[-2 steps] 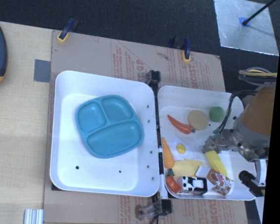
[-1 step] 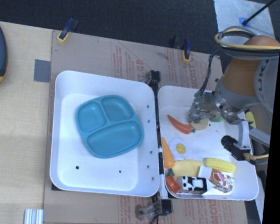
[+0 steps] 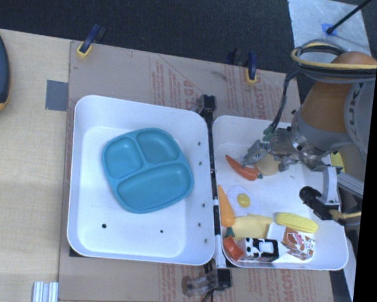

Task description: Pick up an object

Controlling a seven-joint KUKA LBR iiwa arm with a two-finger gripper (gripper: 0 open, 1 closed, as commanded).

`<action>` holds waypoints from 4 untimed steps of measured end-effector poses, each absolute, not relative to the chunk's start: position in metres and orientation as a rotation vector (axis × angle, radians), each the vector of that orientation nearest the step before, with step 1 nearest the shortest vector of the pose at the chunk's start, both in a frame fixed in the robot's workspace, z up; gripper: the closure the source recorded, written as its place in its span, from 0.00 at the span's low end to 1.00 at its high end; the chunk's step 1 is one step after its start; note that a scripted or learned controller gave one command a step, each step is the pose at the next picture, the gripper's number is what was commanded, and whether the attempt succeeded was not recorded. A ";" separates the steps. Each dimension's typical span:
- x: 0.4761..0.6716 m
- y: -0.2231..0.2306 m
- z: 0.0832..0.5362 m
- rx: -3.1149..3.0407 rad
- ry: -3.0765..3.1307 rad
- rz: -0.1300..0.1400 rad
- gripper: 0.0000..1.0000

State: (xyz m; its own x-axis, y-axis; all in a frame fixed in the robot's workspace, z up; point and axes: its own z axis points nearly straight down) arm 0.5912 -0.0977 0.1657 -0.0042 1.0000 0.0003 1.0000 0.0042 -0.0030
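The gripper is low in the upper part of the right bin; I cannot tell its jaw state. Just beside it lie a red chili pepper and a pale round item. A carrot, corn cob and other toy foods crowd the bin's near end. The left bin carries a blue divided plate.

My table is light wood with a brown cardboard sheet clamped on top by blue clips. Dark carpet runs behind it.
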 end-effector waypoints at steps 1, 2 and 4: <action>0.605 -0.093 0.089 -2.210 -2.229 0.006 0.00; 0.646 -0.108 0.093 -2.214 -2.231 0.000 0.00; 0.618 -0.107 0.093 -2.218 -2.231 -0.003 0.00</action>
